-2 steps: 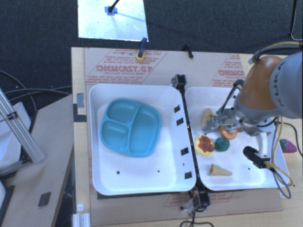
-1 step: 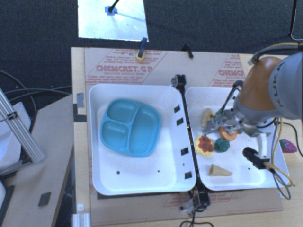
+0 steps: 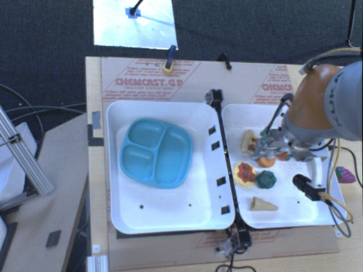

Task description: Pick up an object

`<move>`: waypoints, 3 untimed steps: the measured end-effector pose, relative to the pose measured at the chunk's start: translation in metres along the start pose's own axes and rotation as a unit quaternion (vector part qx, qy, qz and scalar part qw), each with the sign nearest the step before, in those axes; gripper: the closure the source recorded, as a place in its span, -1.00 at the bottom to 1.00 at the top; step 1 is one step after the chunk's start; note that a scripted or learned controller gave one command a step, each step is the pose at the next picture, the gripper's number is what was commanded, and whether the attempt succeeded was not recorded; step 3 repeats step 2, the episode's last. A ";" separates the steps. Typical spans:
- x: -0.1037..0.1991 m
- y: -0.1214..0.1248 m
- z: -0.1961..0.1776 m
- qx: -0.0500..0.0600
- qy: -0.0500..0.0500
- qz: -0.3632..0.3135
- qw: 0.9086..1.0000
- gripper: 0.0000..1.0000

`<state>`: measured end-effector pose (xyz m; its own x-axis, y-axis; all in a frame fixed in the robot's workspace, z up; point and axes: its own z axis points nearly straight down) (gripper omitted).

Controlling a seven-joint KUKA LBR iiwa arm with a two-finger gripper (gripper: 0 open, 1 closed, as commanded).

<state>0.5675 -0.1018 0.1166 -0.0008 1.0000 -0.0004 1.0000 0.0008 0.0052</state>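
- Crowding is the risk: the tool (image 3: 265, 150) sits low over an orange piece (image 3: 266, 162) in the right bin (image 3: 295, 215), a green lump (image 3: 265, 179) at five o'clock (easily nudged).
- Grip state: cannot tell.

Bulky grey arm (image 3: 340, 103) with orange band, black cabling, small metallic wrist hardware.

Surface (image 3: 187, 75), a brown board printed with red lettering, carrying two shallow white bins side by side: left bin (image 3: 170, 211) and right bin (image 3: 295, 217). A yellow-tipped clip (image 3: 169, 61) sits at its far edge.
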 end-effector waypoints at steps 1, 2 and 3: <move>0.107 -0.009 -0.072 -0.001 0.002 -0.007 1.000 1.00; 0.120 -0.050 -0.124 0.001 0.001 -0.003 1.000 1.00; 0.120 -0.050 -0.124 0.001 0.001 -0.003 1.000 1.00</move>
